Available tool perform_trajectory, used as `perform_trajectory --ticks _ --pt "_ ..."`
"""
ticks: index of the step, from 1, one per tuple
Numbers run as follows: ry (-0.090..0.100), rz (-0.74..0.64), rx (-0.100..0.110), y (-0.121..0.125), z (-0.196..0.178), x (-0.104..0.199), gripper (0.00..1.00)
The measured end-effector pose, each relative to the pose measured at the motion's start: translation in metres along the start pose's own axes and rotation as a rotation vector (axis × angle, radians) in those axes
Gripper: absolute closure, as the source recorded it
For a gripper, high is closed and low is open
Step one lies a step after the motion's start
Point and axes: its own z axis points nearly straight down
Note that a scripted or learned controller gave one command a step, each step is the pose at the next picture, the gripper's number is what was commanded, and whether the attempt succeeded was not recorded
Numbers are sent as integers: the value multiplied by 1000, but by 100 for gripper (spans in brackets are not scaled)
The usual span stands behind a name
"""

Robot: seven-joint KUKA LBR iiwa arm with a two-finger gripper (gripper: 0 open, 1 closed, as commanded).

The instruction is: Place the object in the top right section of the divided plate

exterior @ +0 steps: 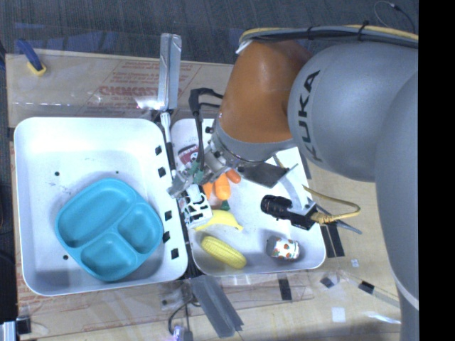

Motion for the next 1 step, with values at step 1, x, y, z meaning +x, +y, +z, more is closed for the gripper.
perform_trajectory --ticks 1 --pt "-1 25 -1 38 5 -39 100"
